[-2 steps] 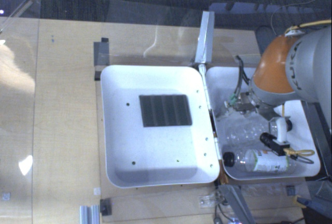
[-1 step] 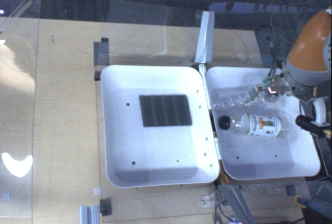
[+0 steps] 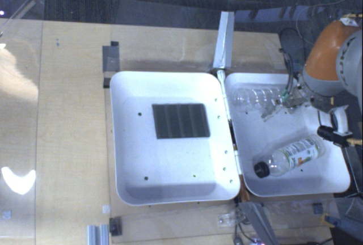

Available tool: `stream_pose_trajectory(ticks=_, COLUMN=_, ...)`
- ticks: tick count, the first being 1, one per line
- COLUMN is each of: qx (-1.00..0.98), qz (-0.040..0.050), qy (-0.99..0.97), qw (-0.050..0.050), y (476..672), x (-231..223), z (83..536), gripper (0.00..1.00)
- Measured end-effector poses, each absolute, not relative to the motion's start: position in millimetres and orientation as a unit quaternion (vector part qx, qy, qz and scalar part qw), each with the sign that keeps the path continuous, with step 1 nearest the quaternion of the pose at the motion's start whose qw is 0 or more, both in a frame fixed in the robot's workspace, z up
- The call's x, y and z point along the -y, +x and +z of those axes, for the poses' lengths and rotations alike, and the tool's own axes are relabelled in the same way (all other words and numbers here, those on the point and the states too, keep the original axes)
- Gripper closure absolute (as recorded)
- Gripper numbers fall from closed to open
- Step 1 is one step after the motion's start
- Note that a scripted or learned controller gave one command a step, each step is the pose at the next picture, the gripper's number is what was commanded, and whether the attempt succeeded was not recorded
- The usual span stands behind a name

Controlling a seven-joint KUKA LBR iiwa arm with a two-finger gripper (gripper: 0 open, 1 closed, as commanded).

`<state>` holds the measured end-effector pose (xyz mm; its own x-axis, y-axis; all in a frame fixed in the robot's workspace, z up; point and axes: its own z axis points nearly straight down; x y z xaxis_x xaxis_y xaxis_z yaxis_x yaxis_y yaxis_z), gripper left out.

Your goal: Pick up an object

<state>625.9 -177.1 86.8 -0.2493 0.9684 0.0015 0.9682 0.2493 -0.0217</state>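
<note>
The bottle (image 3: 292, 157) lies on its side in the right bin (image 3: 340, 181), toward that bin's near edge, tilted so that its black cap points to the lower left and its base to the upper right. It is of clear plastic with a black cap at about the bin's lower left quarter. A label wraps its middle; the label is white with green and red marks, and its writing is too small to read. A second bottle (image 3: 258, 97), also clear and lying on its side, rests near the far edge of the same bin, close to the bin's left wall; it bears no readable label and its outline is faint against the white floor. The two bottles are well apart. The gripper (image 3: 282, 103) is low over the far part of the right bin, just beside the right end of the second bottle; the state of the gripper cannot be told from this view. The arm (image 3: 332, 62) enters from the right, grey with an orange band above the wrist. The left bin (image 3: 125, 142) sits just beside the right bin, their inner walls touching or nearly so. It holds a dark ribbed pad (image 3: 181, 121), rectangular, lying flat near the middle of its floor. Both bins rest on a light wooden bench (image 3: 57, 125).
</note>
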Motion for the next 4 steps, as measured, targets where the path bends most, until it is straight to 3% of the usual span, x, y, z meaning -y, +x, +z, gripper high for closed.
stream_pose_trajectory(ticks=2, qx=0.798, qz=0.003, qy=-0.602, qw=0.009, y=628.5, x=198, z=86, gripper=0.0)
stream_pose_trajectory(ticks=3, qx=0.888, qz=0.0015, qy=-0.46, qw=-0.007, y=604.0, x=174, z=89, gripper=0.0)
stream_pose_trajectory(ticks=4, qx=0.904, qz=0.004, qy=-0.427, qw=0.011, y=631.9, x=189, z=122, gripper=0.0)
